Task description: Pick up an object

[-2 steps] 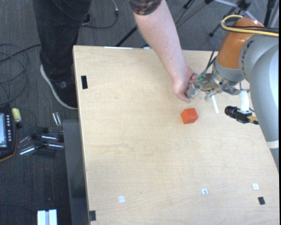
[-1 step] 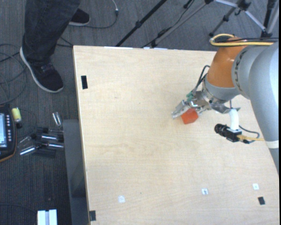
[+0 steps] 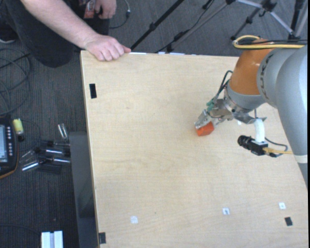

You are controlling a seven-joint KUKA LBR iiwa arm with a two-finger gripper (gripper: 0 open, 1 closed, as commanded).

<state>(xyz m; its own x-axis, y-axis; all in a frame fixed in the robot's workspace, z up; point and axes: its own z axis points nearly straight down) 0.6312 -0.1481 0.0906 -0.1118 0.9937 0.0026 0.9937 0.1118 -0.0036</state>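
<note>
A small orange-red block (image 3: 205, 129) lies on the pale wooden tabletop (image 3: 155, 159), right of its middle. My gripper (image 3: 205, 120) hangs directly over the block's upper edge, reaching in from the right under the orange band of the arm (image 3: 248, 76). The gripper's tip meets or overlaps the block in this view. I cannot tell whether it touches the block or hovers just above it.
A person's hand (image 3: 107, 49) rests on the table's far left corner. A small black mark (image 3: 93, 90) sits near the left edge, and small tags (image 3: 226, 211) dot the front. Tools and a pendant (image 3: 0, 143) lie on the floor to the left.
</note>
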